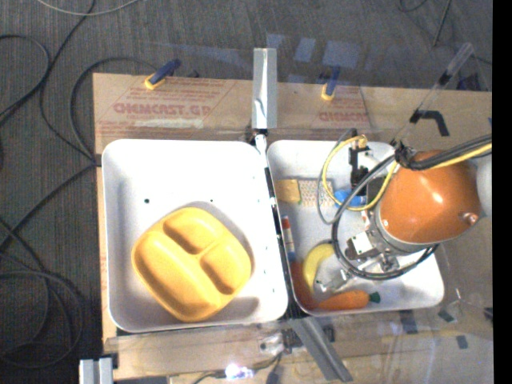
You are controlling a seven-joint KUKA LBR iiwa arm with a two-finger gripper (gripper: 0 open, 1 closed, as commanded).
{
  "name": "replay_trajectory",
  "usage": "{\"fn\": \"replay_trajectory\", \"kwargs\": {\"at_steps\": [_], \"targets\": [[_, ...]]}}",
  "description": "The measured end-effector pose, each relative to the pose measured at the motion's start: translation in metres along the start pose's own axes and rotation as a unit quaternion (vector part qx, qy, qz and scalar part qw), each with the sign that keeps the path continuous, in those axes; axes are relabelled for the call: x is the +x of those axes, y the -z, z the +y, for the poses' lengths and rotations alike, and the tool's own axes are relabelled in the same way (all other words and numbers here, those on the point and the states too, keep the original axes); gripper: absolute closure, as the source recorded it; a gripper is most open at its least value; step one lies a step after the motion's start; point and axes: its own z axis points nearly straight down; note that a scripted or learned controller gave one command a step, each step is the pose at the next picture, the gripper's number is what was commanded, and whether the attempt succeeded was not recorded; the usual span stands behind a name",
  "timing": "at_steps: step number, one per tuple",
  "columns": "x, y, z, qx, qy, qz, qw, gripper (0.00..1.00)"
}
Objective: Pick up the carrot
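While the bench sits on dark grey carpet strewn with black and pale cables, its top is brown cardboard-like board carrying two shallow white bins side by side. Left bin fills the middle-left of the frame and holds a yellow divided plate with three compartments, lying toward its lower half. Right bin is at middle-right, split from the left one by a thin dark divider; a grey metal post stands above that seam. Two small blue-and-yellow clamps grip the bench's top edge, at upper left and upper centre.

Arm comes in from the right — big orange dome over the right bin, wrapped in black and yellow cables. Gripper points down toward the lower part of the right bin, just above the carrot; its tips are too cluttered by cables and metal to read, so cannot tell how they stand, and nothing is visibly pinched.

Carrot lies flat on its side along the lower edge of the right bin, orange, green end pointing right. A yellow rounded object sits just above its left end. A tan patterned item and something blue lie higher in that bin.

Writing — faded red print on the board at upper left, roughly "CHEMCAST", partly illegible; a similar print at upper right is unreadable.
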Motion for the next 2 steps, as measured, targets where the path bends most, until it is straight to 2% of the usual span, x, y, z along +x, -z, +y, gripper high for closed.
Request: {"fn": "replay_trajectory", "kwargs": {"at_steps": [1, 2], "targets": [[-0.0002, 0.0087, -0.0008, -0.001, 0.000, 0.001, 1.0000, 1.00], [-0.0006, 0.0079, -0.0003, -0.002, 0.000, 0.000, 1.0000, 0.00]]}}
